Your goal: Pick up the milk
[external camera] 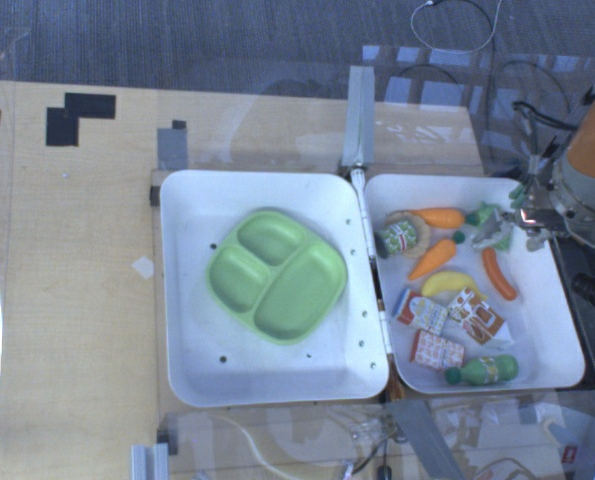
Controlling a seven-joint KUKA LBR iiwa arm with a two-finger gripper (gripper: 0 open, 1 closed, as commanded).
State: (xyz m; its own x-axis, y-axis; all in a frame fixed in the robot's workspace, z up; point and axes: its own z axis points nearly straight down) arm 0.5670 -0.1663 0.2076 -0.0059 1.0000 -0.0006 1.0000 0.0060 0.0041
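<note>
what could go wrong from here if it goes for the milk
1. The milk carton lies packed against two other small cartons, so the hand may catch the wrong one or nudge them all.
2. The hand sits over the right bin's far side, with an orange sausage and a banana between it and the milk; a low approach could knock them.

Two bins (177, 268), one plate (277, 276), perhaps three cartons (447, 330)
</note>
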